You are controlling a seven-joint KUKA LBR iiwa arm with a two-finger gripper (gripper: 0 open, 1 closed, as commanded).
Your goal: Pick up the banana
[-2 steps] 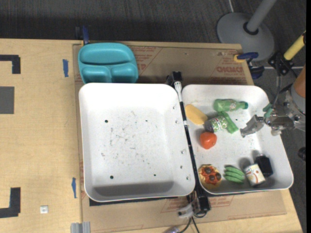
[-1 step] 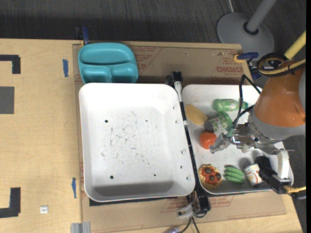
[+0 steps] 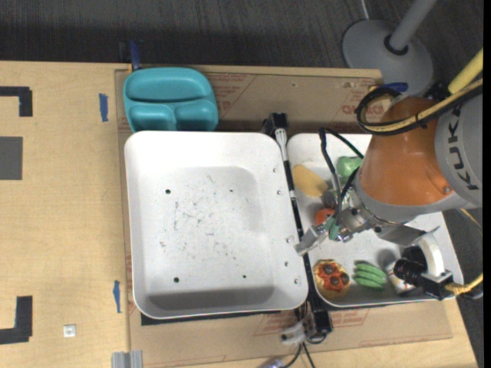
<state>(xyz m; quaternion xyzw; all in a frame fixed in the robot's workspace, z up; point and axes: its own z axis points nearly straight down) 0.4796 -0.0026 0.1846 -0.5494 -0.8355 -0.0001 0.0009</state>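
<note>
Right bin (image 3: 453, 263): banana (image 3: 309, 181) (apparently) above jaws (image 3: 322, 232).

Dark carpeted floor (image 3: 230, 14), tan cardboard-covered bench (image 3: 61, 205) (blue tape marks), grey round stand base (image 3: 376, 44)

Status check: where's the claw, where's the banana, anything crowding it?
Claw low over right bin, near its left wall. Banana lies apart, toward the bin's far end. Arm overhangs the bin; green toy at the near edge.

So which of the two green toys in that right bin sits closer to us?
The frilly green one by the near rim, beside the pizza-like toy. The other green toy lies farther back, close against the orange arm.
</note>
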